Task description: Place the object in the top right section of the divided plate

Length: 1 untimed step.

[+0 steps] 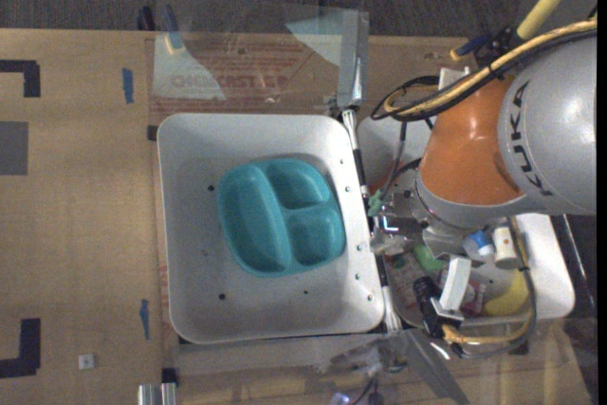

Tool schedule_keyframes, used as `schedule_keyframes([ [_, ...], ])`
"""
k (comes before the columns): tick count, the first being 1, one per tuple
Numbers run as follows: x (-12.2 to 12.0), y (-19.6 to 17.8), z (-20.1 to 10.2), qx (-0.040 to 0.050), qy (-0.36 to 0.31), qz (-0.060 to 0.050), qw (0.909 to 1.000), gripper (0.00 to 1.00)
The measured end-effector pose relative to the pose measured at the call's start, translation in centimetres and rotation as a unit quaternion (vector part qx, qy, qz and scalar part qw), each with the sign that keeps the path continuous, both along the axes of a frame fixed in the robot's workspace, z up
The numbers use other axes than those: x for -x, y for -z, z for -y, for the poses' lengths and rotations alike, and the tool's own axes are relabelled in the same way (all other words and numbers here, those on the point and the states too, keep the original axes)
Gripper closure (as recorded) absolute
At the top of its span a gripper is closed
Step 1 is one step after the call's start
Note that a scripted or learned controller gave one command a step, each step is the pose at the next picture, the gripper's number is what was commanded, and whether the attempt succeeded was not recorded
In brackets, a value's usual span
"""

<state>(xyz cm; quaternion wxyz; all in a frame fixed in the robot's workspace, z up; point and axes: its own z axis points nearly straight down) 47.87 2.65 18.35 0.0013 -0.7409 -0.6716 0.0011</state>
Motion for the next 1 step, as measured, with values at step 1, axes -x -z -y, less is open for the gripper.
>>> schedule_keyframes([
  [1, -0.03, -0.04, -4.07, -0.0007, -0.153, 0.001, 0.9882, 1.00],
])
